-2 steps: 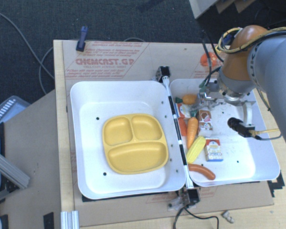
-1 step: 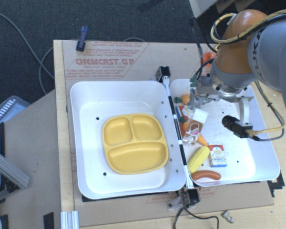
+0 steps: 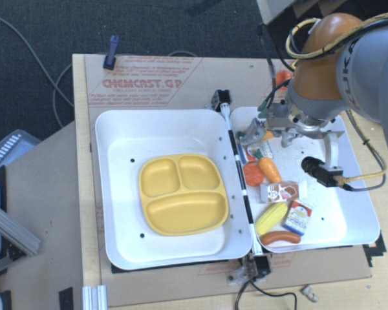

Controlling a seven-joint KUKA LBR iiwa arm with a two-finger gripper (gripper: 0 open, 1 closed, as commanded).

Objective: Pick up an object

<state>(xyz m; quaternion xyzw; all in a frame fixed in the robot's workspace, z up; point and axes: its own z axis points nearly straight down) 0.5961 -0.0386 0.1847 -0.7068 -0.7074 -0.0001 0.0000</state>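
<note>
We see the gripper (image 3: 262, 129) low at the right bin's (image 3: 349, 202) eleven o'clock corner, just above the carrot (image 3: 269, 168); its finger state we cannot tell.

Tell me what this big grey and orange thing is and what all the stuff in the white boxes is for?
That big thing is a robot arm. It reaches in from the right side of the picture, and a camera fixed above the bench looks down on it at a slant. At the end of the arm is its gripper, a sort of hand with two fingers, low over the far end of the right bin.

The two white boxes are shallow bins on a bench. The left bin holds a yellow divided plate. The right bin holds toy food: a carrot, a corn cob, a sausage, and two small cartons.

The robot's job is to pick one thing up. I cannot see anything between its fingers right now.
</note>
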